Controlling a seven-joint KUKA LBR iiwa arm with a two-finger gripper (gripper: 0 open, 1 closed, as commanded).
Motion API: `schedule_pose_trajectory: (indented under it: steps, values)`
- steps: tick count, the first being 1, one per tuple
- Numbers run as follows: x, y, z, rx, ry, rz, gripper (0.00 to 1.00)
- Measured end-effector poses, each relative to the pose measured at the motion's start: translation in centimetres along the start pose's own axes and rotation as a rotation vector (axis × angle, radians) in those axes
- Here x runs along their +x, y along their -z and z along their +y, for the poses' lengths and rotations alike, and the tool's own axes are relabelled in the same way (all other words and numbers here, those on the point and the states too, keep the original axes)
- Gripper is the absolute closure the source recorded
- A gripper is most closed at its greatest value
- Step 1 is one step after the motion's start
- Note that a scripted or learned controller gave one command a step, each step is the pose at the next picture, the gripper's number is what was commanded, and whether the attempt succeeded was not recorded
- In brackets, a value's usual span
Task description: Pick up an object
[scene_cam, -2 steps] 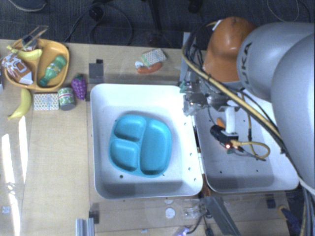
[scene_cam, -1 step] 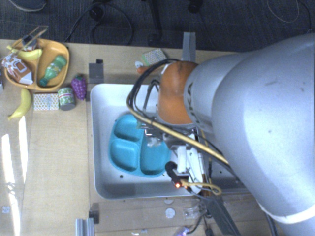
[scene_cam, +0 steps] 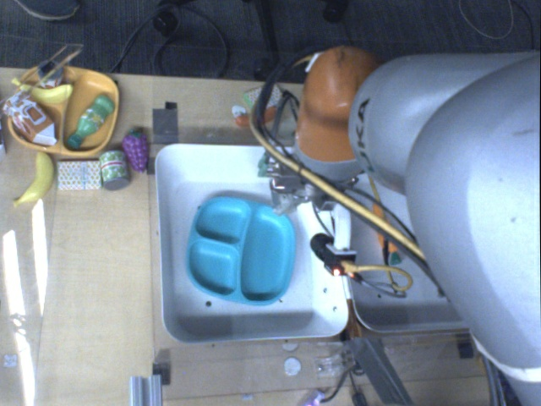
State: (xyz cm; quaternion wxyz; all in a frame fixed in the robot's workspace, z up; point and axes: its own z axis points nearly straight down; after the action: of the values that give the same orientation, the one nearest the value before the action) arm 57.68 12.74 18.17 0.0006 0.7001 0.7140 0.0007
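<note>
Blue divided plate [scene_cam: 243, 249], smooth plastic with rounded corners and three compartments, lay flat in the left white bin [scene_cam: 173, 227]. Just beyond its far right corner hung the gripper [scene_cam: 286, 194], under the arm's orange band [scene_cam: 331, 100]. A yellow bowl [scene_cam: 84, 108] of toy food sat far left.

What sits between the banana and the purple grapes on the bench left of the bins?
In the camera view, a small patterned box and a can sit between the banana and grapes.
</note>
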Motion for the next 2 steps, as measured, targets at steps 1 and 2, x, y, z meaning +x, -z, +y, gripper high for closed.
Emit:
schedule_pose_trajectory:
  steps: [1,2]
  values:
    - [0.00,0.00,-0.01,0.000,0.000,0.000,0.00]
    - [0.14,0.91,0.10,-0.001,0.005,0.001,1.00]
